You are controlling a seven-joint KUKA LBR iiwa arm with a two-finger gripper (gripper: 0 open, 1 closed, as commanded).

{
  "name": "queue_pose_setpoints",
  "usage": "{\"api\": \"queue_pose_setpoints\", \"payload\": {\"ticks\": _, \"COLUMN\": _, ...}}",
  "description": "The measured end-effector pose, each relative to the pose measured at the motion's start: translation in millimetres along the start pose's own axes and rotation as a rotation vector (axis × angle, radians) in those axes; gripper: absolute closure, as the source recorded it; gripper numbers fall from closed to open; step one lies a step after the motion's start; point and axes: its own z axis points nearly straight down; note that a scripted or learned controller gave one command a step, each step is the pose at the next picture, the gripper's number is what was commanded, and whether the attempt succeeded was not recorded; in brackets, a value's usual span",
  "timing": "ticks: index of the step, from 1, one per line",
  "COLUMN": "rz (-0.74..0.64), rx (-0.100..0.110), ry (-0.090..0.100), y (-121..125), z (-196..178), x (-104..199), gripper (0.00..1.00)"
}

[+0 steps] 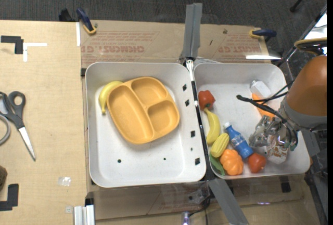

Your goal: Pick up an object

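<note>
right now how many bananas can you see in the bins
2. One banana lies in the left bin, tucked against the yellow divided plate's left edge. The other banana lies in the right bin near the divider. The arm may hide more.

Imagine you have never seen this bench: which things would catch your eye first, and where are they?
The big orange divided tray in the left bin stands out first, with a banana at its upper-left edge. Next comes the bright heap of toy food in the right bin: another banana, corn, a blue bottle. The tool hangs over that bin's right side.
</note>
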Motion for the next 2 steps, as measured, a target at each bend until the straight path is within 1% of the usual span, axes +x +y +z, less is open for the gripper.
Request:
{"api": "queue_pose_setpoints", "payload": {"ticks": 1, "rz": 0.283, "rx": 0.0, "ry": -0.001, "y": 22.9, "z": -0.1, "x": 34.4, "gripper": 1.0}}
{"api": "queue_pose_setpoints", "payload": {"ticks": 2, "rz": 0.283, "rx": 0.0, "ry": -0.001, "y": 22.9, "z": -0.1, "x": 34.4, "gripper": 0.0}}
